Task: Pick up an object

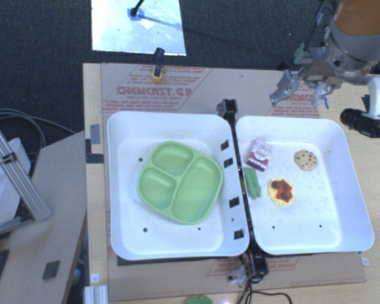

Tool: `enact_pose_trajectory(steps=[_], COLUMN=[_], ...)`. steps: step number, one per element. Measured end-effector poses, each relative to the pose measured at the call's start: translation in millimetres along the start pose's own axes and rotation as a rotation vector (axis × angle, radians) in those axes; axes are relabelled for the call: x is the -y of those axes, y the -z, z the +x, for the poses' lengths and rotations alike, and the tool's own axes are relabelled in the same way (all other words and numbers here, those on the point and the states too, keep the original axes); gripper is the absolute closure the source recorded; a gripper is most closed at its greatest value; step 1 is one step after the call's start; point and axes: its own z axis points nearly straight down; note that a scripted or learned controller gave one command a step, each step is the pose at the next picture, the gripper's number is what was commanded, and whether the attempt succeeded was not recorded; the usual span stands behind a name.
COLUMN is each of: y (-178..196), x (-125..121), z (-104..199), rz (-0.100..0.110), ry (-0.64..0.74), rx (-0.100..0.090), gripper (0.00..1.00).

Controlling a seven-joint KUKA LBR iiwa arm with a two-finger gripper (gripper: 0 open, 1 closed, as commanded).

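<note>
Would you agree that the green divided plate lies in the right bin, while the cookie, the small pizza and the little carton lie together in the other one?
Not quite: the camera view shows the green divided plate in the left bin. The cookie, the small pizza and the little carton do lie together in the other bin, the right bin.

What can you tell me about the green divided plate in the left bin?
The green divided plate is pale green, looks like smooth plastic, and has rounded corners with raised ridges splitting it into three compartments: two smaller ones toward the far-left side and one larger toward the right. All three look bare. It lies flat on the floor of the left bin, turned at an angle to the bin walls, roughly central. Nothing else touches it.
</note>
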Motion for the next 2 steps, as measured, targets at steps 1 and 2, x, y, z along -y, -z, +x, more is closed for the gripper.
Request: enact_pose_trajectory(steps=[1,2], y=[11.6,10.9], x=[-0.8,-0.7], z=[0.0,-0.1], rz=[-0.005,-0.003], ry=[0.006,0.005], rx=[0.001,0.001], gripper=[1.0,0.0])
